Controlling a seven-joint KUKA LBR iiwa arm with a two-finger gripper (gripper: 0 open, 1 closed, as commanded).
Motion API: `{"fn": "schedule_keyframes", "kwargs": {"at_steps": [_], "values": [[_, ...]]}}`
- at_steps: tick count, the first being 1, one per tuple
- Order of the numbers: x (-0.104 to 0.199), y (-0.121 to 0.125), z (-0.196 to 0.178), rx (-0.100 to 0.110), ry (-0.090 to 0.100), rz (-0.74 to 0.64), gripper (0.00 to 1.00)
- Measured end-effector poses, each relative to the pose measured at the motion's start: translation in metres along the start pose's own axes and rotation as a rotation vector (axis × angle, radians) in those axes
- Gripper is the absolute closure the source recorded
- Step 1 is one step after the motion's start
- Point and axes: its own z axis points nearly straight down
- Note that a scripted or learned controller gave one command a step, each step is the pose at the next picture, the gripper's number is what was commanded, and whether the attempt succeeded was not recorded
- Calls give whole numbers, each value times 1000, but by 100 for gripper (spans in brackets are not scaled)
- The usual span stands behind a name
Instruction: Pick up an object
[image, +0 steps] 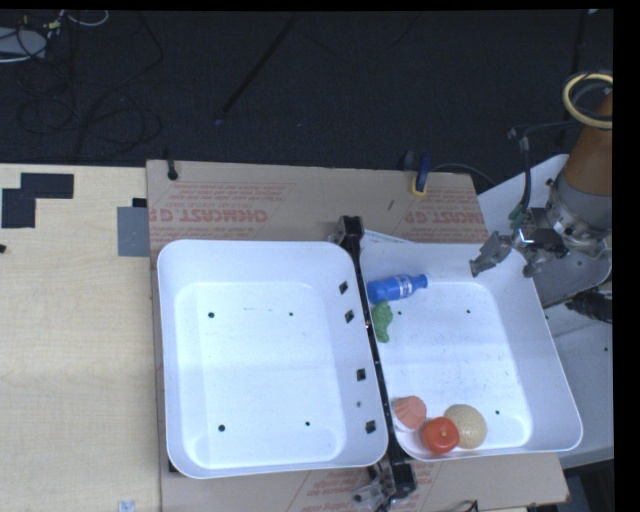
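Fingers (507, 250) spread; blue bottle (396, 288) (white cap) lying flat.

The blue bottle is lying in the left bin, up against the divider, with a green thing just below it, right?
Not quite. The camera view shows the blue bottle lying in the right bin, not the left one. The rest holds: it lies by the divider, with the green thing just below it.
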Motion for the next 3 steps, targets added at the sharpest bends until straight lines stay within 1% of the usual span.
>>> {"fn": "schedule_keyframes", "kwargs": {"at_steps": [1,2,3], "values": [[43,-67,138,6,3,3,0],[116,-117,132,7,5,-4,0],[103,-57,132,-2,0,-1,0]]}}
